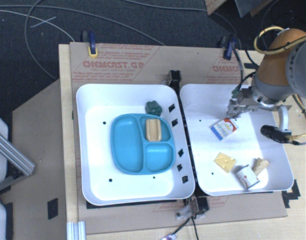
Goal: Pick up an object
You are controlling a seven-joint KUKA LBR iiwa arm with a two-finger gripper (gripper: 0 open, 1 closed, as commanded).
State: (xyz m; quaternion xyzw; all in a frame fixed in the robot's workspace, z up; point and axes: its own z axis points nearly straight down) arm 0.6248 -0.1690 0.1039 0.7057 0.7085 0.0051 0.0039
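While the claw [236, 109] hangs low over the right bin [203, 134], finger spread not discernible, items run thus. Nearest the camera, below the claw: small white carton [247, 176], tan piece [260, 165], yellow cracker [224, 162]. Just beneath the claw: blue-and-white packet [224, 128]. Well left, in the left bin [93, 134]: blue divided tray [141, 144] holding a tan block [153, 129]; dark green lump [153, 107] beside it.

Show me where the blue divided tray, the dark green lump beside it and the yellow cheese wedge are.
Blue divided tray [127, 151]: camera view, on its large left compartment.
Dark green lump [153, 107]: camera view, on its middle, left bin.
Yellow cheese wedge [224, 162]: camera view, on its top face, right bin.
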